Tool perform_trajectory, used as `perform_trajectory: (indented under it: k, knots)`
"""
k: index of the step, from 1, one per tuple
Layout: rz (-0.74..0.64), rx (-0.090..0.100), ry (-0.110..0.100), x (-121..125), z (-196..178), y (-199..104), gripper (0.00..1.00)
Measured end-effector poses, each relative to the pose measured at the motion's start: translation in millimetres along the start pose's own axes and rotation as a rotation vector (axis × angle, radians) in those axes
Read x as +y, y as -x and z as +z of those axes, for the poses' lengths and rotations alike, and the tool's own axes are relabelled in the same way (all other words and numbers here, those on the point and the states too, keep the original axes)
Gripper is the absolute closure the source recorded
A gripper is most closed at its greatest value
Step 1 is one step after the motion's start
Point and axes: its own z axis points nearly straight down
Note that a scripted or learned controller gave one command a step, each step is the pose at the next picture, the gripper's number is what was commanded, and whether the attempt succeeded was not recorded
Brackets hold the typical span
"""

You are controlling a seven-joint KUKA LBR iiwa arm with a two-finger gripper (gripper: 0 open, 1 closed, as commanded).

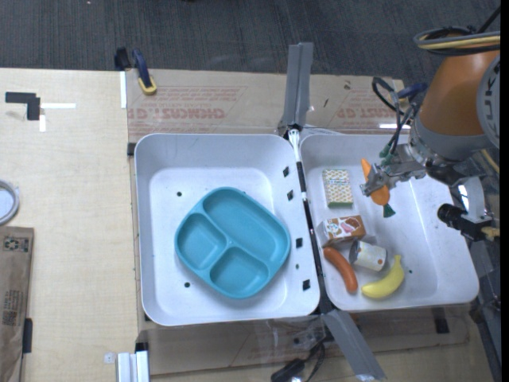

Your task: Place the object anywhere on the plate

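The gripper (384, 183), over the right bin's (445, 293) far-left part, looks clamped on a small carrot (377, 189) (its long axis running near to far), while the blue plate (231, 243) lies well off leftward, mid left bin (151, 213).

Two shallow white plastic bins sit side by side: the left bin (151, 213) and the right bin (445, 277). One blue three-compartment plastic plate (231, 243) lies well to the left of the claw (382, 183). One orange toy carrot (378, 188) is at the claw. Below and left of the claw lie one green-patterned small box (337, 188), one red-and-white carton (343, 229), one red sausage (341, 267), one white cylindrical can (370, 256) and one yellow banana (385, 280).
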Motion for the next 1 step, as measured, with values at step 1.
perform_trajectory:
  k: [1]
  knots:
    - [-0.131, -0.001, -0.001, 11.8, -33.9, -68.6, 1.00]
